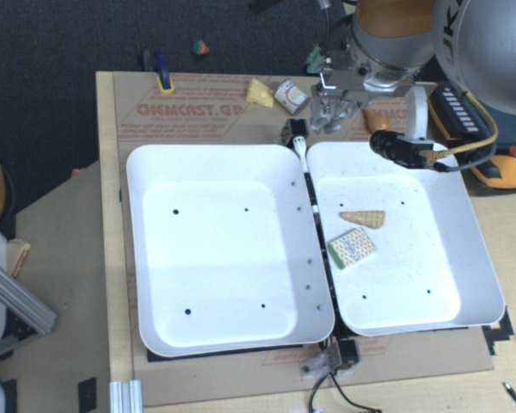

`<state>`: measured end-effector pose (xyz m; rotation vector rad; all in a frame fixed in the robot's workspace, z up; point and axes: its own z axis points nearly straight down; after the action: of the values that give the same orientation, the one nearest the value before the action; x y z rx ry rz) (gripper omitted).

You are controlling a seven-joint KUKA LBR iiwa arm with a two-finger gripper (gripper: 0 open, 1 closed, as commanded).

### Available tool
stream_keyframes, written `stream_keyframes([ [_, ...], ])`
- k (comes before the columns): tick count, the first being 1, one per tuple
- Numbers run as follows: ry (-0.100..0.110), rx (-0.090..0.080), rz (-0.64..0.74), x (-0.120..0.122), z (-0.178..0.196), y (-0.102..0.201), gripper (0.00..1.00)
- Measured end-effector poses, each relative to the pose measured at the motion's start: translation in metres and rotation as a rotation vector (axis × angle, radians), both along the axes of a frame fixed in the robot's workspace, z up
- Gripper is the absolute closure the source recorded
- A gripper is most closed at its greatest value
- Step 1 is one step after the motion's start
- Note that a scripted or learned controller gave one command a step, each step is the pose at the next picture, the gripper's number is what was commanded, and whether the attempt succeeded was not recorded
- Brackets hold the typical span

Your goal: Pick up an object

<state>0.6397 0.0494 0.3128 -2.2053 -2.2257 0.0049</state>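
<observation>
The gripper (330, 114) hangs above the far rim of the right bin (464, 256), nothing between its fingers (their spread cannot be told). The candidate objects, a tan wedge (364, 218) and a patterned block (353, 248), lie just beside each other on the bin floor, apart from the walls, which should leave room for a top-down approach.

The bench (198, 110) bears two white bins (224, 248), plus perhaps a yellow scrap (260, 93) behind them

"CHEMCAST G P" on brown board (198, 110)
</observation>
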Motion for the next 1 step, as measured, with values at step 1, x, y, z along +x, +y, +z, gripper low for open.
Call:
stream_keyframes([
  [1,-0.015,0.004,0.008,-0.0276,0.0577,0.1397,1.0],
])
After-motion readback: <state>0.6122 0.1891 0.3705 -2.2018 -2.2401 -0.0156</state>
